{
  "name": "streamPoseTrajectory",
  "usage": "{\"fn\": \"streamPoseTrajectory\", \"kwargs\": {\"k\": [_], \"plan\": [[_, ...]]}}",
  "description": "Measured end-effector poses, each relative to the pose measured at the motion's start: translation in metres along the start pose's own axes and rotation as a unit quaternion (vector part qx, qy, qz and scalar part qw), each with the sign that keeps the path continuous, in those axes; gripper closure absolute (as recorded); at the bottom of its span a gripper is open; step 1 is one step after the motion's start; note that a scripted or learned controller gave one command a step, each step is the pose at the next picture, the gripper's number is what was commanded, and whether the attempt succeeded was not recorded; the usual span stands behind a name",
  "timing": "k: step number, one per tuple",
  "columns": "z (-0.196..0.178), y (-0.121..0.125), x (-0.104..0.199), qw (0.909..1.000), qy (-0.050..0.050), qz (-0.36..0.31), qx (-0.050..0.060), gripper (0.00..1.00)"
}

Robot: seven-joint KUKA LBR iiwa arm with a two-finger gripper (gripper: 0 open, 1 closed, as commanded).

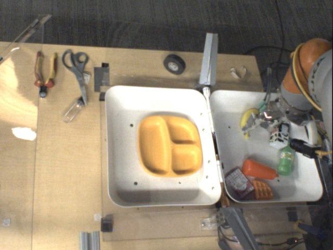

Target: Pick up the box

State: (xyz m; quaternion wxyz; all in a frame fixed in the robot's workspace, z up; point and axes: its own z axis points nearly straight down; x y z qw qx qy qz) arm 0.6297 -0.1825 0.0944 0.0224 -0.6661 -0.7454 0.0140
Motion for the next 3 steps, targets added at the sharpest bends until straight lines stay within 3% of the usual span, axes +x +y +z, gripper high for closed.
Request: {"fn": "streamPoseTrajectory", "kwargs": {"k": [1,3], "plan": [[0.0056,0.0041,0.0025,0.9980,-0.006,-0.061,0.014,0.00],[0.0052,0.0028,0.0011,0.9946,-0.006,-0.102,0.017,0.00]]}}
